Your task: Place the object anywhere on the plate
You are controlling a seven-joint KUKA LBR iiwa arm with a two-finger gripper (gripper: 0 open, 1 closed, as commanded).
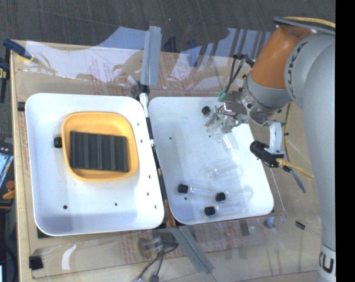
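Objects (215, 187) for the task, clear vials with black caps, lie scattered in the right bin (171, 157), within reach of the arm. Gripper (220, 124) hangs above that bin's far end; grip state cannot be determined. Yellow plate (98, 122) with its dark ribbed insert (99, 151) sits in the left bin (42, 187) as target.

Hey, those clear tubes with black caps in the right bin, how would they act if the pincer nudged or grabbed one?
The clear tubes look round and smooth, so one would probably roll when nudged and might slip in the pincer. They seem thin and hollow, likely light. Their transparency against the white right bin may make aiming harder.
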